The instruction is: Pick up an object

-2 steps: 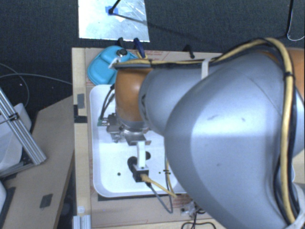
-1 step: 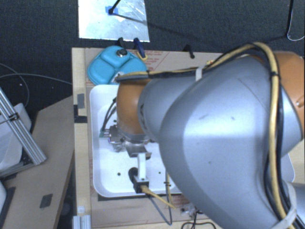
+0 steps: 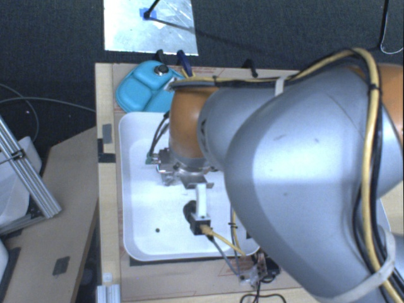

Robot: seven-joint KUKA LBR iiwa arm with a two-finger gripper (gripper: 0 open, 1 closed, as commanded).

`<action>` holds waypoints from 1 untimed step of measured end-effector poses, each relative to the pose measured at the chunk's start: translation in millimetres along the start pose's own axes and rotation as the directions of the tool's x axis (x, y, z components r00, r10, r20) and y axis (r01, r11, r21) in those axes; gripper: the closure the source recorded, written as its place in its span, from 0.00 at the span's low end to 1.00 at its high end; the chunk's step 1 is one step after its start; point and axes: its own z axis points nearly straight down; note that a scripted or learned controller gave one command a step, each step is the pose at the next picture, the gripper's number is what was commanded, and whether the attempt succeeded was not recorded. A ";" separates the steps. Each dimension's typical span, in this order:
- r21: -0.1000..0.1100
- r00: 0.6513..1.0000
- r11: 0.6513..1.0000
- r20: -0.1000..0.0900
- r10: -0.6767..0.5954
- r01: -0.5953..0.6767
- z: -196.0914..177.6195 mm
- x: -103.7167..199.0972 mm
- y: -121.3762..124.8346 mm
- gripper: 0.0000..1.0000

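My gripper (image 3: 178, 175) hangs low over the middle of the left white bin (image 3: 142, 194), under the orange band (image 3: 186, 125) of the wrist. The wrist body hides its tips, so what lies under it cannot be made out. A tiny dark speck (image 3: 157, 230) shows on the bin floor near the front. A light blue plastic thing (image 3: 144, 87) rests at the bin's far rim, to the back left of the gripper.
The grey arm (image 3: 303, 175) covers the whole right half of the view and hides the right bin. A shiny sheet (image 3: 148, 17) lies beyond the bench at the back. Metal rails (image 3: 25, 182) stand to the left of the bench.
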 end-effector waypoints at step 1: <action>-0.003 1.000 1.000 0.000 0.000 0.000 -14.0 -40.4 51.9 1.00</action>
